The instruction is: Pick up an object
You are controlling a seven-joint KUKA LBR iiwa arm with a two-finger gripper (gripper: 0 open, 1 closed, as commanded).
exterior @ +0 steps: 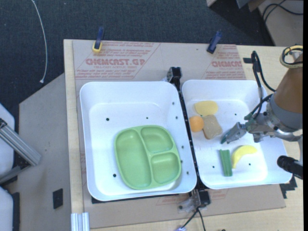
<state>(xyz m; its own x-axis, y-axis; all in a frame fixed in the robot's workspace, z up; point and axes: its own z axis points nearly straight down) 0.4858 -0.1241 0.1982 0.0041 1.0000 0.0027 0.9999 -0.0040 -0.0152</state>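
The gripper [232,134] hangs low over the right bin [240,89], between the tan block [211,127] and the banana [243,154]; whether its jaws are parted or clenched cannot be told, and nothing seems to sit between them; the green stick [225,162] lies just below.

Two white bins [96,129] sit on a brown bench printed with red lettering [115,61]. A pale green divided plate [147,155]; yellow banana [243,154], orange ball [196,123], green block [225,162], tan sponge [211,127].

A robotics lab: clamped bench board [144,57], loose cables [33,13], aluminium framing [19,146], dark carpet [144,13].
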